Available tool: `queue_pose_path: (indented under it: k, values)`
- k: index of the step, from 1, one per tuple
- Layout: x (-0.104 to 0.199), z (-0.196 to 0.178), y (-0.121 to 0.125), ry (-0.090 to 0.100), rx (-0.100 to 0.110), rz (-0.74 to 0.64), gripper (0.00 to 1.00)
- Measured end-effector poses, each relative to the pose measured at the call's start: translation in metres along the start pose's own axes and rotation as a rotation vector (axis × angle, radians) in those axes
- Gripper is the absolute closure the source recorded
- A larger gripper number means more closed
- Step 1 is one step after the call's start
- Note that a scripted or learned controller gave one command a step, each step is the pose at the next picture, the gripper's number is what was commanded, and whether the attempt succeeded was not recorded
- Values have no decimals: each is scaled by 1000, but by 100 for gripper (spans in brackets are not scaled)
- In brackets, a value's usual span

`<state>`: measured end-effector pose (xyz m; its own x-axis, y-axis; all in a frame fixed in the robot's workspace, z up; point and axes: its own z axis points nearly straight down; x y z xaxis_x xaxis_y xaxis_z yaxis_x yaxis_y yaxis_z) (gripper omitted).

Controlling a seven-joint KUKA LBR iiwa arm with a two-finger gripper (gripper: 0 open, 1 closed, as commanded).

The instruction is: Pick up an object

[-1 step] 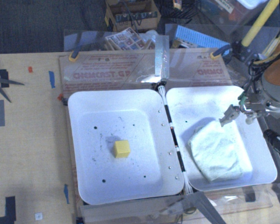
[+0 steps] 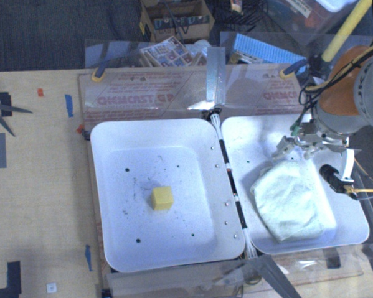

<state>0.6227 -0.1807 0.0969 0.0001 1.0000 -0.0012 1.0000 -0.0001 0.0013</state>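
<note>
A small yellow cube (image 2: 162, 198) lies near the middle of the left bin (image 2: 112, 149). A crumpled white cloth (image 2: 292, 202) lies in the right bin (image 2: 248, 132), toward its front. My gripper (image 2: 314, 156) hangs over the right bin just behind the cloth's far edge. It is open, one finger (image 2: 282, 150) reaching left and the other on the right, and nothing is held between them.
A metal divider (image 2: 228, 174) runs between the two bins. Clear plastic sheeting (image 2: 146, 94) and clutter lie behind the bins. The wooden bench top (image 2: 39, 184) stretches to the left. A black cable (image 2: 334, 180) hangs beside the gripper.
</note>
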Motion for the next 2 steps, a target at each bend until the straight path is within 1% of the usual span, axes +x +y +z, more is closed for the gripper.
queue_pose_path:
  k: [1, 2]
  values:
    - [0, -10, 0, -1, -1, -1, 100]
    - [-15, 9, 17, -1, -3, -177, 100]
